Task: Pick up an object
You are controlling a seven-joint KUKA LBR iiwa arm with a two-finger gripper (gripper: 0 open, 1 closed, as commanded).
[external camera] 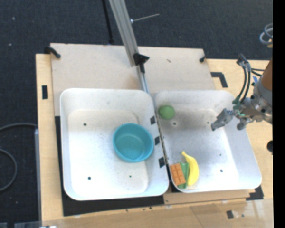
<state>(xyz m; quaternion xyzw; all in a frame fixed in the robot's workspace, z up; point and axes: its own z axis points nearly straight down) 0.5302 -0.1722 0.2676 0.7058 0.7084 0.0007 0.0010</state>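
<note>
My gripper (231,122) hovers over the right edge of the right bin (237,170). It is open and nothing sits between its fingers (221,119). A green ball (166,111) lies at the bin's far left corner, well left of the gripper. A yellow banana (191,167) rests at the near left corner beside an orange block (178,174), with a green piece (182,185) partly under them. A blue bowl (133,142) stands upright in the left bin (85,170).
A slanted metal pole (124,28) runs from the top of the view down to the wall between the two bins. Cables (244,77) hang by the arm at the right. The bins rest on a wooden bench (95,65).
</note>
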